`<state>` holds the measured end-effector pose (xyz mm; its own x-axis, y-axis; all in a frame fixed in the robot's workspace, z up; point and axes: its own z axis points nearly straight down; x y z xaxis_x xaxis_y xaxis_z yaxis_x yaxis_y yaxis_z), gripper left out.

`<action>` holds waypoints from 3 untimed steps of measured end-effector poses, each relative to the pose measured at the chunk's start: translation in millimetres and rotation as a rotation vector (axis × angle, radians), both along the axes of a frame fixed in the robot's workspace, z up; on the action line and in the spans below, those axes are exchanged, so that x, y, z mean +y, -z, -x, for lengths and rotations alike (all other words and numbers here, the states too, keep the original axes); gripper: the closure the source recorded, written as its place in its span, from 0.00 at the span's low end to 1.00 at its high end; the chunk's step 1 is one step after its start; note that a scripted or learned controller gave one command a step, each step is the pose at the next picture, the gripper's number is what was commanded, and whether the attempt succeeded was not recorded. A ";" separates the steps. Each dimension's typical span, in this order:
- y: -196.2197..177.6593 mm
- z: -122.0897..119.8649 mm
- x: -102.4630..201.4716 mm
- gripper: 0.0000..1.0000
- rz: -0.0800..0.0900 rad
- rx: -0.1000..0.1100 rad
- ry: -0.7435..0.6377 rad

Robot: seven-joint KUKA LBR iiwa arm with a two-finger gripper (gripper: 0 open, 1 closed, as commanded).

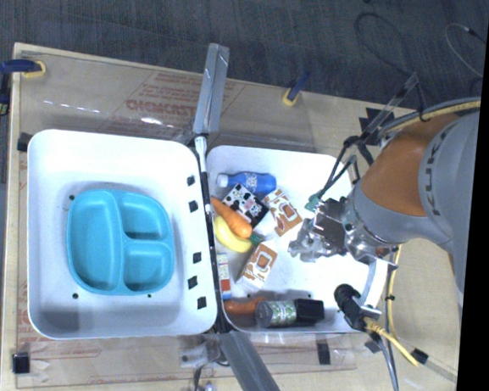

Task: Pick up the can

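Looking down at a slant on the wooden surface point(109, 93): two shallow white plastic bins side by side. Left bin point(40, 300) holds a glossy blue tray point(121, 241) w/ rounded compartments.

Right bin point(302, 166) is cluttered. The can point(278, 313), a dark cylinder w/ a greenish label, lies on its side along the bin's near wall. Touching its right end is a black blocky object point(309, 308); at its left end lies an orange-red slim piece point(240, 306), type unclear. Further up: printed carton point(260, 263) w/ white and orange-brown faces, just above and left of the can, apart from it. Another similar carton point(281, 213) sits near the bin's middle. Yellow banana point(230, 238) and smooth orange carrot point(230, 218) lie along the left wall, touching each other. Blue bottle point(254, 183) near the far wall, beside a black-and-white patterned box point(244, 201).

Grey arm w/ orange band point(404, 166) reaches in from the right. Metallic end effector point(315, 242) hangs over the bin's right-middle part, above and right of the can, well apart from it; can't tell whether it's spread or pressed together. Black cables point(350, 157) loop by the wrist.
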<state>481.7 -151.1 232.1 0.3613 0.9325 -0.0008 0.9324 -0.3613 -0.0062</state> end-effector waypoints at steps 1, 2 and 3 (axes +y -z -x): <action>0.3 0.2 -0.1 0.00 0.000 0.001 0.000; 121.4 6.8 -2.8 0.00 -0.003 0.003 -0.177; 121.3 6.7 -2.8 0.00 -0.003 0.003 -0.178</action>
<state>475.0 -154.0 110.9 0.1908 0.9816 0.0009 0.9816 -0.1907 -0.0100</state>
